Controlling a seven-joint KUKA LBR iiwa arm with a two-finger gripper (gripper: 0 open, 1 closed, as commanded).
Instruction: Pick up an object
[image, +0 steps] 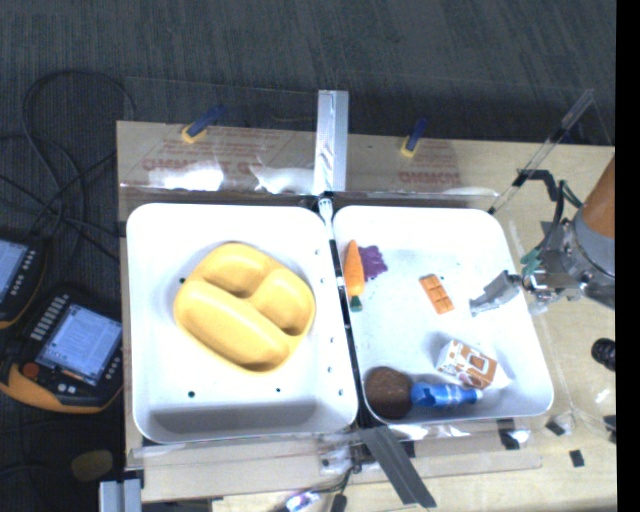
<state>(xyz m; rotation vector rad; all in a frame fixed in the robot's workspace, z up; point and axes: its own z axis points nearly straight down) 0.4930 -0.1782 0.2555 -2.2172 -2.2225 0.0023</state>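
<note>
Gripper (497, 293) over right bin (520, 385), right of orange block (435, 292); finger state unclear, cannot tell. Nothing visibly held.

Your arm (600, 215) is cut off at the right edge of the view, so you see just a slice of its orange band. The gripper (495, 293) is small and blurred over the right bin (520, 400); you cannot tell how its fingers stand. In that bin, the print on the small carton (468, 363) is too fine to read. Near the carton, the blue bottle (445, 395) meets the brown ball (388, 390), and their join is unclear.
</note>
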